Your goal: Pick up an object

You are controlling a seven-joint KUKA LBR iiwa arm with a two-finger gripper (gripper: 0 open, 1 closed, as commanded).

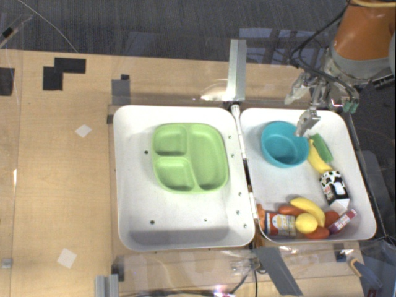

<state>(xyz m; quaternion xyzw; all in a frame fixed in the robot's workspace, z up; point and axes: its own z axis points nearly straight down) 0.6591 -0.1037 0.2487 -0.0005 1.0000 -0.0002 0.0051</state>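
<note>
Jaws (307, 124) hang above blue bowl (283, 144).

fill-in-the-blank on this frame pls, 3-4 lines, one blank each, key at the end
1. The green tray lies in the ____ bin.
2. The tray has ____ compartments.
3. The bowl in the right bin is ____ in colour.
4. The gripper is above the rim of the ____.

Missing words: left; three; blue; bowl
</note>
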